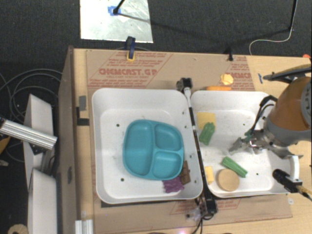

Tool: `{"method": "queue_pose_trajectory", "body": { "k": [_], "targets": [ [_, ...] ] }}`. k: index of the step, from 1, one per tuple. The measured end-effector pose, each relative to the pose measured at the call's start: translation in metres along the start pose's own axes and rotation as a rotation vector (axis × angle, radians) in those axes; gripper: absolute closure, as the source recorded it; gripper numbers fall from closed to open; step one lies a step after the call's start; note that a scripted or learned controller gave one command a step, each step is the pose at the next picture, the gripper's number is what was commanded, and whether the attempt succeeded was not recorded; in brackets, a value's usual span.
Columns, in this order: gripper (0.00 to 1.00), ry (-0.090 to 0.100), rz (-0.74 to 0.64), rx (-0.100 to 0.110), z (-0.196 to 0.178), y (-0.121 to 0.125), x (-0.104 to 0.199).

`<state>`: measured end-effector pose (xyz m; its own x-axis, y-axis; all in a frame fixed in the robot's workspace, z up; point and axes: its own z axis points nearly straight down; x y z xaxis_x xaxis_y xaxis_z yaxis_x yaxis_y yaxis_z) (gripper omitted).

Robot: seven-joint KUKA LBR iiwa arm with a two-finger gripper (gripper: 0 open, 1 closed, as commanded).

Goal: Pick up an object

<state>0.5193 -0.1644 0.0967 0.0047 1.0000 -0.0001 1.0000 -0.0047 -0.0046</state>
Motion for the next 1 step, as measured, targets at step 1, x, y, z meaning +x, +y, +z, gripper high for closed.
{"method": "queue_pose_trajectory", "body": {
  "k": [1],
  "targets": [
    [0.00,0.003,-0.011,-0.003,-0.0111,-0.0343,0.0597]
  ]
}}
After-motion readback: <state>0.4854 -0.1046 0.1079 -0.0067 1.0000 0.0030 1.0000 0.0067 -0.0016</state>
